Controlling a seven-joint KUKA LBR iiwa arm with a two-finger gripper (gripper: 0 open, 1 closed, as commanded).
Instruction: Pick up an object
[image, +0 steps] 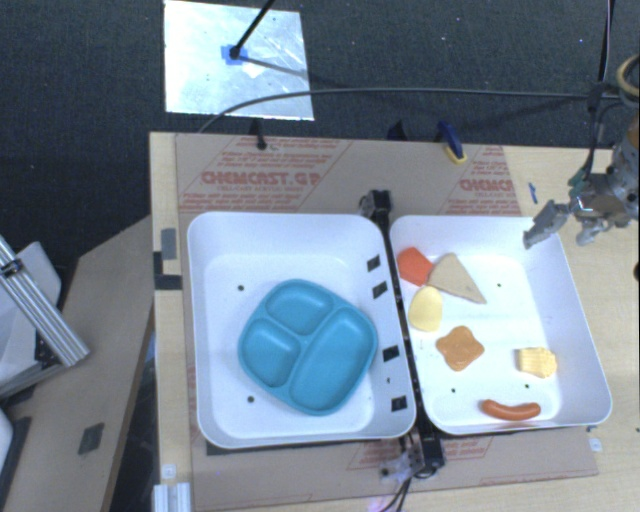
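The right bin (575, 300) holds several toy foods. A red-orange piece (414, 265), a tan wedge (457, 279) and a pale yellow piece (426, 308) lie close together near its left wall. An orange piece (459, 347) is in the middle, a yellow block (536, 361) is to the right, and a red sausage (510, 409) lies near the front rim. My gripper (565, 228) hangs over the bin's far right corner, well apart from all of them. It is open, with nothing between its fingers.
The left bin (215, 290) holds a blue divided plate (307, 345). A black clip strip (392, 300) runs along the seam between the bins. A silver sheet (237, 60) and cables lie behind the bench. A metal rail (40, 310) juts in at the left.
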